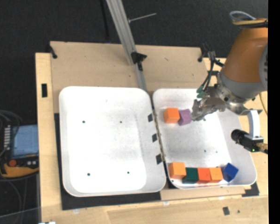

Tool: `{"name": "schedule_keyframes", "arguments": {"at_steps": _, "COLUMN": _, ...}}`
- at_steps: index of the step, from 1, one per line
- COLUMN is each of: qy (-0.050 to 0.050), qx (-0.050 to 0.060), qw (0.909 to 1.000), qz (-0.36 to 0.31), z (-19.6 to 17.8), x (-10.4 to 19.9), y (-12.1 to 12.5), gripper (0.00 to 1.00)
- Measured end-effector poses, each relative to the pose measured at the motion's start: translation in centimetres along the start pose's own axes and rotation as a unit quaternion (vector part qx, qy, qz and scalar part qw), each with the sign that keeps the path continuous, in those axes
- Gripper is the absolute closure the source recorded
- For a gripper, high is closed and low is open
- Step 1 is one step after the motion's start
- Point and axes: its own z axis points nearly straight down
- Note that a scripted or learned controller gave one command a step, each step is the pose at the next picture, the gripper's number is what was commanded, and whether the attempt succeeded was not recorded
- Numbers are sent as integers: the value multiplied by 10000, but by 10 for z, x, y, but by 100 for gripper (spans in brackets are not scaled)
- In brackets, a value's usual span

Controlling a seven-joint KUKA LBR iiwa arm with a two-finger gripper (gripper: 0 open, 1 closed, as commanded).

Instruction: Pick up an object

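Near the far edge of the right bin (245, 171), the gripper (197, 112) hangs just beside a purple block (185, 117), which touches an orange block (171, 115). Whether it pinches anything, I cannot tell. It should close squarely on the purple one alone, then lift straight.

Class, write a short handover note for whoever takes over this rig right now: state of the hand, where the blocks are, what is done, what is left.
Hand: low in the right bin, at the purple block; whether it grips the block cannot be told.
Blocks: orange block touches the purple block's left side. A row along the right bin's near wall: orange, green, orange, orange, blue block.
Done: hand brought to the purple block.
Left: confirm the grip and lift it.
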Motion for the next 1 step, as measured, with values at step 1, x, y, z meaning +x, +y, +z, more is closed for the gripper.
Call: {"name": "schedule_keyframes", "arguments": {"at_steps": 1, "qy": 5, "qx": -1, "qw": 10000, "qz": -6, "z": -1, "x": 40, "y": 25, "gripper": 100}}
